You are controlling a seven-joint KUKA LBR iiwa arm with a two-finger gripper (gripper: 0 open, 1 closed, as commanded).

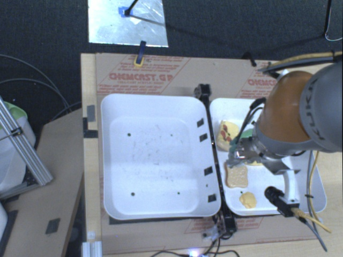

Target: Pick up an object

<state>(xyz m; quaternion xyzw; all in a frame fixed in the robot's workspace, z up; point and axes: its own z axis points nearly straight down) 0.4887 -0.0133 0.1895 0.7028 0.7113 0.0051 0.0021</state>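
camera view: the gripper [237, 155] hangs low in the right bin [320, 197], just above a tan slice [237, 176] (toy bread, probably). best to drop straight down and centre over the slice before closing, clear of the yellow lump [247, 199] nearby.

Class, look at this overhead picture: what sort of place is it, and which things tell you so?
Probably a robotics lab test bench: a grey and orange robot arm reaches over two white bins on a board, with cables trailing across dark carpet.
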